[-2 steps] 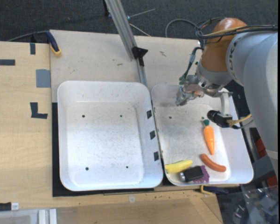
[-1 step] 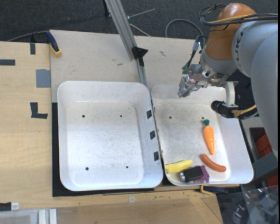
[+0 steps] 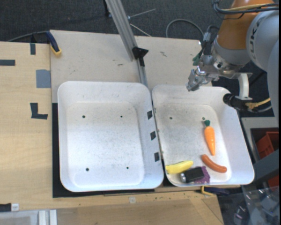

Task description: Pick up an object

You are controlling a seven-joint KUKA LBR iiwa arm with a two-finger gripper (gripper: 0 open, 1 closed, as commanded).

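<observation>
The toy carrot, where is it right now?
The carrot lies in the right bin, near its right wall, just above the sausage.

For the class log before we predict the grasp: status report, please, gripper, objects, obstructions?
Gripper above right bin's far rim, holding nothing. Carrot, sausage, banana, black block untouched. Path clear.

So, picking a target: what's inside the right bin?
Right bin holds a toy carrot, a sausage, a yellow banana-like piece, and a black block lying on something purple, mostly covered. All sit toward its near right corner.
</observation>
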